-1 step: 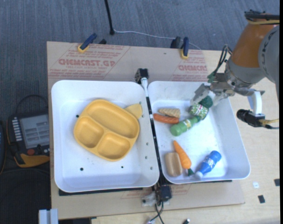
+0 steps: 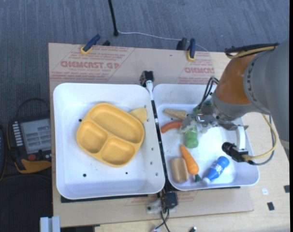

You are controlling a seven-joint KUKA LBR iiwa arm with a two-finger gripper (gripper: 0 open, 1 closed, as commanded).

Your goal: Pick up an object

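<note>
The right bin point(image 2: 248, 178) holds several small items. A green object point(image 2: 191, 139) lies near its middle, directly under my gripper point(image 2: 196, 121), which hangs low over the bin just above it. An orange carrot point(image 2: 189, 160) lies in front of the green object. A tan bread roll point(image 2: 178, 169) and a blue bottle point(image 2: 217, 168) rest by the front wall. A red-orange pepper point(image 2: 171, 126) and a pale tan piece point(image 2: 175, 113) lie to the gripper's left. The arm's orange band point(image 2: 233, 83) and grey body hide the bin's right rear part.
The left bin point(image 2: 69, 178) holds a yellow divided plate point(image 2: 110, 133) with a yellow wedge point(image 2: 139, 113) beside its far right edge. A black cable loop point(image 2: 236, 152) hangs over the right bin's right side. Clamps sit on the board's far edge.
</note>
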